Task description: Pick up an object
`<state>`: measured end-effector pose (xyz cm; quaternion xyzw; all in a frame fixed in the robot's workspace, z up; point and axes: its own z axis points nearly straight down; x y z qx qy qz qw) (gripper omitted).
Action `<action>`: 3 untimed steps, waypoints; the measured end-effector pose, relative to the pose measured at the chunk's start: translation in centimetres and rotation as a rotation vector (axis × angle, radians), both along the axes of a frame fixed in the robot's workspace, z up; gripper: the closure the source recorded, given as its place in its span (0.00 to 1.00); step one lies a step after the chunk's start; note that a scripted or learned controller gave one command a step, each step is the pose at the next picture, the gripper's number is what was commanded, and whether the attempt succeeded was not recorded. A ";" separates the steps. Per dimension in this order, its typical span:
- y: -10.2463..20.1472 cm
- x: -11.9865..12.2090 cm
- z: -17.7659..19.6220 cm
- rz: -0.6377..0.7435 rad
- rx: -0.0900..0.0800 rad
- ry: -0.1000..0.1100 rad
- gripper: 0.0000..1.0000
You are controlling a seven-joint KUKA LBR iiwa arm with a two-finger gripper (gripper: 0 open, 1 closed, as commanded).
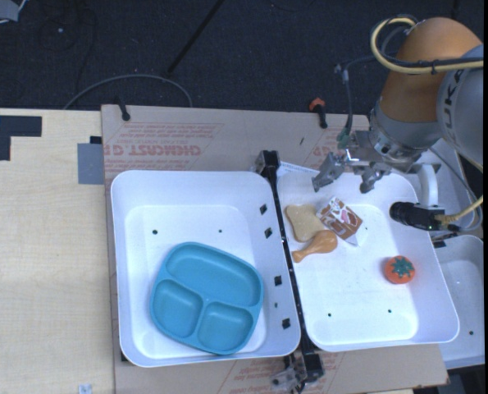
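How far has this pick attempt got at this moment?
Nothing is lifted yet. The gripper hangs open over the right bin, fingers apart with nothing between them. The drumstick, snack packet and tomato lie on the bin floor. Descent, grasp and lift remain.

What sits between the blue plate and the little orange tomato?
In the camera view, between the blue plate and the tomato runs the black divider where both bins meet, then a toy drumstick.

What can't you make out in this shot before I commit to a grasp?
- Gripper, camera view: too small and blurred to read.
- Small packet: label too small to read.
- Tan piece: partly covered by the drumstick.
- Right bin: far corner hidden by the arm.
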<state>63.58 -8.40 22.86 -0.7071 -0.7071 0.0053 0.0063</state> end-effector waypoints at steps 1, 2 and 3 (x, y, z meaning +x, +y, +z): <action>0.0 0.2 0.8 0.001 -0.001 -0.013 0.00; 0.6 0.6 -3.7 0.003 -0.001 -0.011 0.00; 0.2 0.1 -8.3 0.000 -0.001 -0.010 0.00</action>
